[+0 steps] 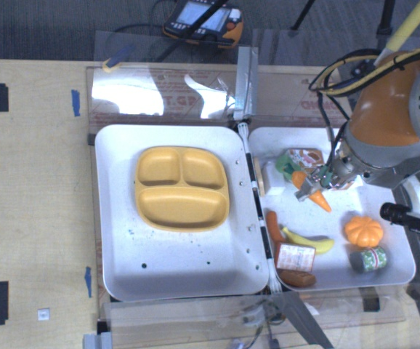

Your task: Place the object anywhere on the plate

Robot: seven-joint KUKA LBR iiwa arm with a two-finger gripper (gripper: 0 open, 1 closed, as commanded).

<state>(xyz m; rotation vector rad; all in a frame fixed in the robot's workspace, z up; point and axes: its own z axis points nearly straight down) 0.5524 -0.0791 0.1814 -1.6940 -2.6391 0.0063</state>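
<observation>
A yellow three-compartment plate (182, 188) lies in the left bin (115, 260). In the right bin (402, 267), my gripper (319, 184) hangs low over an orange toy carrot (322, 201) near the bin's middle. The carrot's tip points toward the front right, and its green top (285, 165) lies to the back left. The gripper covers the carrot's middle, so I cannot see whether it grips it.
The right bin also holds a small pumpkin (363, 231), a green can (368, 259), a banana (309, 240), a red sausage (272, 227), a white labelled packet (295, 257) and a brown piece (297, 278). A ridge (252, 195) divides the two bins.
</observation>
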